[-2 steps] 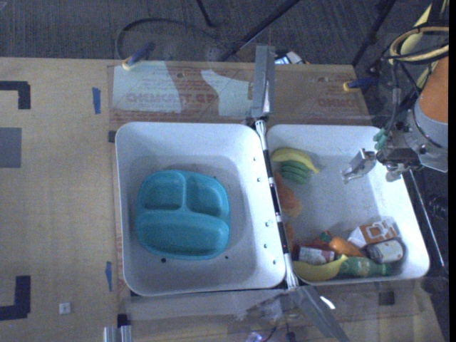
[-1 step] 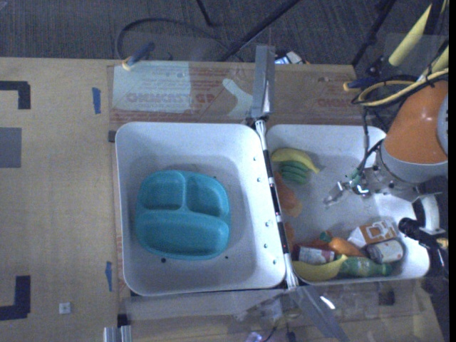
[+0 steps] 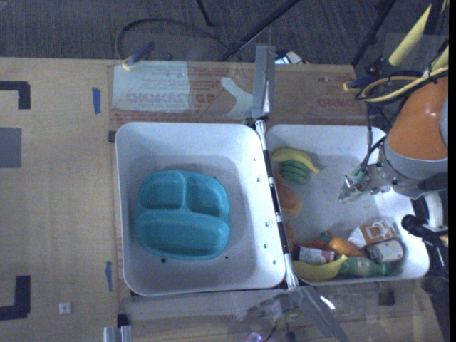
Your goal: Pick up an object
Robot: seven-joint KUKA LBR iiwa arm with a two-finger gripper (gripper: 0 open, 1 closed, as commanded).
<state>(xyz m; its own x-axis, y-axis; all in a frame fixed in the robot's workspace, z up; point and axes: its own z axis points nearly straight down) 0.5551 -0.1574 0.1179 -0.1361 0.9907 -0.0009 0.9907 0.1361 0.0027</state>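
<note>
The gripper (image 3: 354, 186) hangs low over a bare patch of the right bin (image 3: 335, 142), with nothing visibly between its fingers; whether they are parted or closed I cannot tell, since they are too small and blurred. It sits well apart from the nearest things, so I judge no pick is made yet and the arm (image 3: 420, 130) is poised between the two clusters of objects.

Up and toward the dividing wall lie one yellow banana (image 3: 293, 156) and one green piece (image 3: 293, 172), touching each other. Just below them, against the wall, is one orange piece (image 3: 286, 198). Along the near edge sits a crowded row: one dark can (image 3: 313, 254), one orange carrot-like piece (image 3: 345, 246), a second yellow banana-like piece (image 3: 318, 270), one green item (image 3: 365, 266), one small carton (image 3: 377, 231) and one grey packet (image 3: 387, 250), several touching. Any of these could serve as the object; the loose pair near the wall probably offers the easier grasp.

The left bin (image 3: 142, 142) holds one teal compartment tray (image 3: 182, 214), lying flat in its middle. Both bins rest side by side on the bench (image 3: 57, 191)
</note>
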